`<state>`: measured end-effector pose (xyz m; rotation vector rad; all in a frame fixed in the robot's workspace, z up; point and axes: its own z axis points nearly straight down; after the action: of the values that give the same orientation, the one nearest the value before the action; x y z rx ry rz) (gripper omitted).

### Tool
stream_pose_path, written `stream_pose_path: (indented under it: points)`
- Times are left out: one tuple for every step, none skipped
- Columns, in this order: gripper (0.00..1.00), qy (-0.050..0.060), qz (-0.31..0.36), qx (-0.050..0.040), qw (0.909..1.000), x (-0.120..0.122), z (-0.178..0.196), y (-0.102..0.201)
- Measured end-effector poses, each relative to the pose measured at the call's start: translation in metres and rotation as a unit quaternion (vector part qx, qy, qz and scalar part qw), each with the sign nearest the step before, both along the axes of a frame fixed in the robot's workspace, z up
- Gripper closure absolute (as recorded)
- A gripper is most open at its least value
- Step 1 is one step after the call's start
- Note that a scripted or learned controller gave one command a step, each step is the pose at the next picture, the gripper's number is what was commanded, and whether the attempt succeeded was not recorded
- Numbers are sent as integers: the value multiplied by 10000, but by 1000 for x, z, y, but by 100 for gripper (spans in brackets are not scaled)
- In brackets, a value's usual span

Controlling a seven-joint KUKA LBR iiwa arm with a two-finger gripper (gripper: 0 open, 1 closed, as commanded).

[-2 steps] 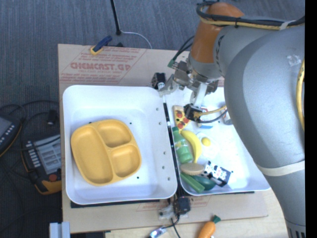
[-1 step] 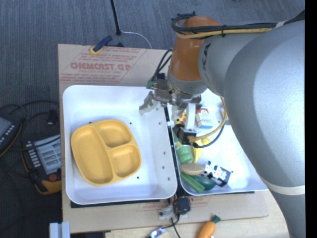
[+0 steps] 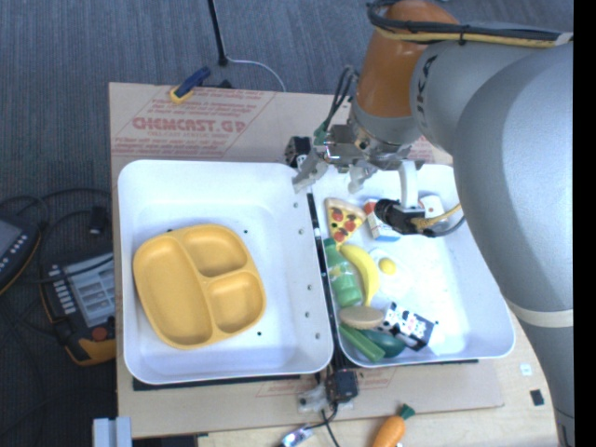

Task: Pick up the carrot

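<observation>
The carrot [image 3: 389, 429], orange with a green top, lies on the cardboard sheet in front of the right bin [image 3: 466, 277], outside both bins and near the bottom edge of the view. My gripper [image 3: 359, 168] hangs below the orange wrist band over the far left corner of the right bin, just above a pizza slice toy [image 3: 346, 219]. It is far from the carrot, the whole length of the bin away. Nothing can be seen held in it.
The right bin holds a banana [image 3: 361, 266], green vegetables [image 3: 371, 343], a black-and-white item [image 3: 411, 325] and a small yellow piece [image 3: 386, 267]. A yellow divided plate [image 3: 198, 284] lies in the left bin [image 3: 149, 184]. My arm covers the right side.
</observation>
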<state>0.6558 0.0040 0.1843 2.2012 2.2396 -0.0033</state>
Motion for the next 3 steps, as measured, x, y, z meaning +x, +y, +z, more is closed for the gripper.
stream_pose_path:
  points:
    - [0,9,492,13,9988,-67,0,73]
    - [0,-3,625,4,9980,9,0,44]
    - [0,-93,800,-66,9967,-22,-18,65]
